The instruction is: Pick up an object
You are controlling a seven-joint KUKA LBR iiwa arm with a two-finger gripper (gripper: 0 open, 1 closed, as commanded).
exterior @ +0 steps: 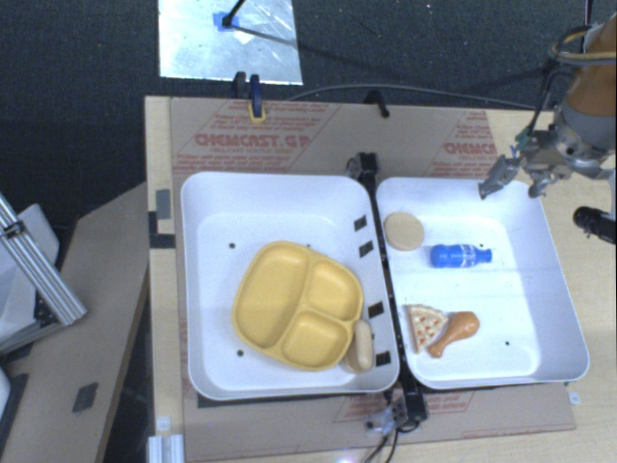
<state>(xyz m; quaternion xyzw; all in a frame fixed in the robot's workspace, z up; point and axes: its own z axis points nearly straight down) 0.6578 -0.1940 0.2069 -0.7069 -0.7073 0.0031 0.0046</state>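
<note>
1. Here, the yellow divided plate point(298, 305) fills the left bin point(207, 220), with a bread roll point(362, 345) touching its lower right edge.
2. The right bin point(552, 276) holds a blue bottle point(460, 255), a drumstick point(453, 332), a pizza slice point(423, 324) and a tan disc point(404, 230).
3. The gripper point(515, 179) hangs open and empty above the right bin's far edge, up and right of the bottle.

Your arm comes in from the right, its orange-banded wrist high above the far right corner of the right bin point(564, 287). Your gripper point(514, 183) hangs just over that bin's far rim, fingers spread apart, with nothing between them.
</note>
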